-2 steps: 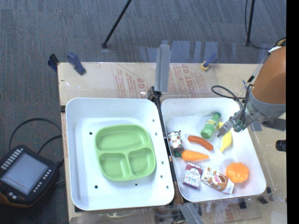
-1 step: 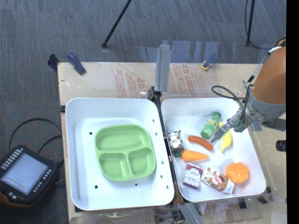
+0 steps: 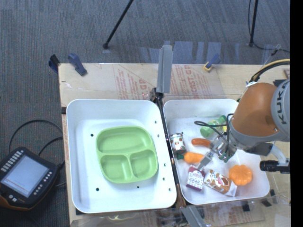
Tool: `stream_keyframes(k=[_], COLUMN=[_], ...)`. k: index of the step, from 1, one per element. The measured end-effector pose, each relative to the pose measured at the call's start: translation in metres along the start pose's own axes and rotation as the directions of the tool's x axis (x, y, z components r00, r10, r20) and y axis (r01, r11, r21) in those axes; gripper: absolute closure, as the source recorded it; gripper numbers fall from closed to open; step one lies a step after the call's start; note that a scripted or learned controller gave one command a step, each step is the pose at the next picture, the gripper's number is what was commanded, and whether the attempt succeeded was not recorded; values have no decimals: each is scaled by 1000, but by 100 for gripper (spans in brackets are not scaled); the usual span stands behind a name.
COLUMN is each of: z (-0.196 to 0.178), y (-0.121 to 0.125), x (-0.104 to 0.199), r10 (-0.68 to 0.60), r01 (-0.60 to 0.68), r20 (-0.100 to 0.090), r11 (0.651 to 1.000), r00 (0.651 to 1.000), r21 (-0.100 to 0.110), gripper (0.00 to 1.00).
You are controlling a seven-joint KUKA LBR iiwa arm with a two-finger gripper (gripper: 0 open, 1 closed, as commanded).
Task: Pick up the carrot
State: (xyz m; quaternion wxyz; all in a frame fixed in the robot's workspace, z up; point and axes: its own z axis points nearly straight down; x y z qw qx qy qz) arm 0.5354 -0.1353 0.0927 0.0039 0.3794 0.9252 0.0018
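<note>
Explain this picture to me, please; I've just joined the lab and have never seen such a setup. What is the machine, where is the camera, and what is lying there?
The camera is fixed above a bench and looks down at a slant. The grey and orange thing at the right is a robot arm; a program moves it. At its end is the tool, the part that grasps.

On the bench sit two white bins. The left bin holds a green tray with three compartments. The right bin holds toy food: two orange carrot-like pieces, one just left of the tool and one behind it, plus a can, two small packets, a round orange piece and something green.

The job is to pick up the carrot. The tool is low beside it, but I cannot tell whether it grips anything.
</note>
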Motion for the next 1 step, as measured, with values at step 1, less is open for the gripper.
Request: stream_keyframes(k=[1], z=[0], y=[56], x=[17], r10=[-274], r01=[274], r20=[3], r11=[962], r00=[962], r21=[-2], gripper=[0])
